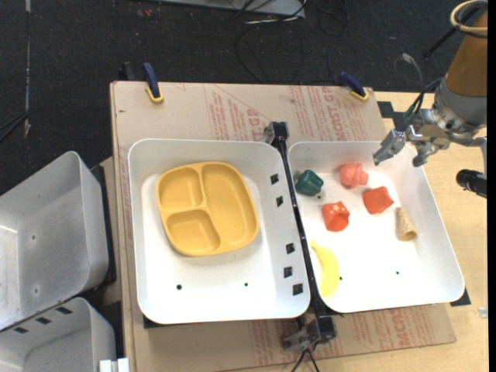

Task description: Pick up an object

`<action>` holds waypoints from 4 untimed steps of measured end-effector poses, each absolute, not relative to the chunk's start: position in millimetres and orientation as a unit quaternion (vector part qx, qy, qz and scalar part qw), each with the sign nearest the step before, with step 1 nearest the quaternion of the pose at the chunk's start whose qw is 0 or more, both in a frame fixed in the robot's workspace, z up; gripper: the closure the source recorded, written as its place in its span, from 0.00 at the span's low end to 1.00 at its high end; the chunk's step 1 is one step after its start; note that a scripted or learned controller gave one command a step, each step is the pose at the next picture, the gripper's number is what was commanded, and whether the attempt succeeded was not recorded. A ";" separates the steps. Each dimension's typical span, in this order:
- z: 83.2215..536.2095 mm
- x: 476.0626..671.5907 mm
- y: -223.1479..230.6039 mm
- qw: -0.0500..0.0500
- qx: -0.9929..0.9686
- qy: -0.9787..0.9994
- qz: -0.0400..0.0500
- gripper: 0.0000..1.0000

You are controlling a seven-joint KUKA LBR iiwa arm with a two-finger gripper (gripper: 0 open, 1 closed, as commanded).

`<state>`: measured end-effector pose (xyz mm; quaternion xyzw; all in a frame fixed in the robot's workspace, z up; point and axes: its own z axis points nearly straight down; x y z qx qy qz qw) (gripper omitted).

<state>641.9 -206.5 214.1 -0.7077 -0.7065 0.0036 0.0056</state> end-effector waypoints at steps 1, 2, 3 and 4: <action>223.1 645.1 -205.8 0.000 -0.707 -0.708 0.000 0.00; 180.0 642.6 -205.1 0.001 -0.707 -0.707 0.001 0.00; 116.8 637.1 -205.5 0.002 -0.707 -0.707 0.001 0.00; 91.1 637.3 -204.4 0.000 -0.706 -0.708 0.001 0.00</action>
